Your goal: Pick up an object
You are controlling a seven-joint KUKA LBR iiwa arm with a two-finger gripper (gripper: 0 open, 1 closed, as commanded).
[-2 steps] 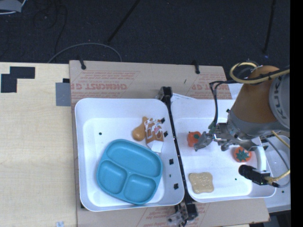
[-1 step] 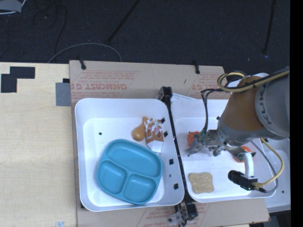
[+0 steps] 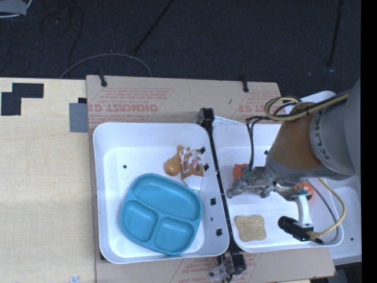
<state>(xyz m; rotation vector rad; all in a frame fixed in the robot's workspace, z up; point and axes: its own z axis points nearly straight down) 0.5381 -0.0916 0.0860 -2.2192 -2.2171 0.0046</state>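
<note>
Over right bin [image 3: 231, 141] | gripper [image 3: 237, 188] seen just beside red-orange object [image 3: 240, 171]; tan toast piece [image 3: 250, 227] lies near | gripper width cannot be told | nothing seen held; pick judged not yet done

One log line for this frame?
gripper: low in right bin | grasp: unconfirmed | nearby: tan toast piece | left bin: blue divided plate, orange toy

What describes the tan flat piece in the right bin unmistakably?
Take the white bin on the view's right, where the arm reaches in. At its near edge, below the hand, lies a tan slab like toast. It is flat and pale; the orange-red bit by the hand is small and bright.
</note>
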